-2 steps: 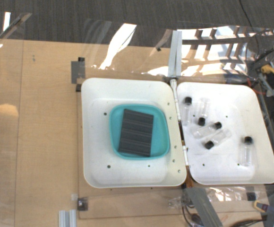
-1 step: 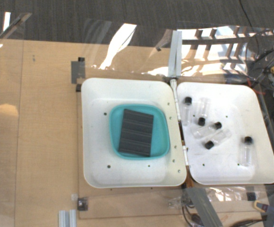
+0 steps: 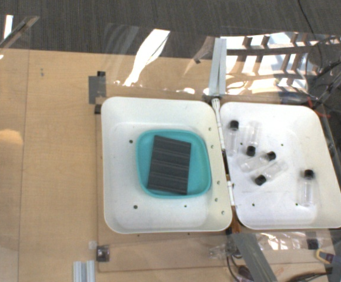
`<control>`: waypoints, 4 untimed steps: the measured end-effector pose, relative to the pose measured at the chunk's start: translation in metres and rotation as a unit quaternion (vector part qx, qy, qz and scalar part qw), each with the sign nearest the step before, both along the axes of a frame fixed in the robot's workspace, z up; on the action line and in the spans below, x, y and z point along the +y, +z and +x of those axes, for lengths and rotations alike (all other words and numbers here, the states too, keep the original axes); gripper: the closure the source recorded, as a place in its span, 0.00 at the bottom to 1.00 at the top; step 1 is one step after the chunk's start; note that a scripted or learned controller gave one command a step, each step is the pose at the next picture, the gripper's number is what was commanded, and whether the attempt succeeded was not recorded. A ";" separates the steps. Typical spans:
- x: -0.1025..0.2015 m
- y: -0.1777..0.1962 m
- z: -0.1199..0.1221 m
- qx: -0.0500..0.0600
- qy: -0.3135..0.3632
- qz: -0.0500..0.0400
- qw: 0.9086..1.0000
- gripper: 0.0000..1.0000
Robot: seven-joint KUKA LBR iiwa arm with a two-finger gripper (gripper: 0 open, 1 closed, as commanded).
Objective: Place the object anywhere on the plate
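1. On the bench (image 3: 41, 157), two shallow white bins sit side by side, their inner edges touching along a central seam.
2. The left bin (image 3: 117, 204) contains a teal plate (image 3: 201, 169) with rounded corners. The plate rests near the middle of the bin floor.
3. The object (image 3: 170, 165), a dark grey rectangular block with ridges across its top face, lies flat on the plate. Its long sides run from near to far, with a slight tilt. Its footprint stays inside the plate rim, and teal surface shows on all four sides.
4. The right bin (image 3: 329, 216) contains several clear vials with black caps; five caps can be counted. One vial (image 3: 234, 135) lies at the far left of this bin, just beside the seam. Three vials form a loose cluster (image 3: 258, 160) near the bin centre. One vial (image 3: 305, 188) lies apart from them towards the right wall.
5. A transparent sheet covers the far part of the bench and carries bright reflections (image 3: 150, 51).
6. Cables and metal framing (image 3: 335, 81) occupy the far right, beyond the right bin.
7. The opening of the gripper jaws, and whether they have hold of anything, cannot be told.
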State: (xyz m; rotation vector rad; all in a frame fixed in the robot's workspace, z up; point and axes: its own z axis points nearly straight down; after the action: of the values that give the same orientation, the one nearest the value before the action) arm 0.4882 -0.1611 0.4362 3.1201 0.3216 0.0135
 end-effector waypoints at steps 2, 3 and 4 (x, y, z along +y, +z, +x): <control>-0.024 0.000 0.000 0.000 0.000 0.000 1.000 0.00; -0.033 0.000 0.000 0.000 0.000 0.000 1.000 0.00; -0.045 0.000 0.000 0.000 0.000 0.000 1.000 0.00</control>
State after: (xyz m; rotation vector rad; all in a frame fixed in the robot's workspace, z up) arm 0.4881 -0.2061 0.4364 3.1195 0.3203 0.0130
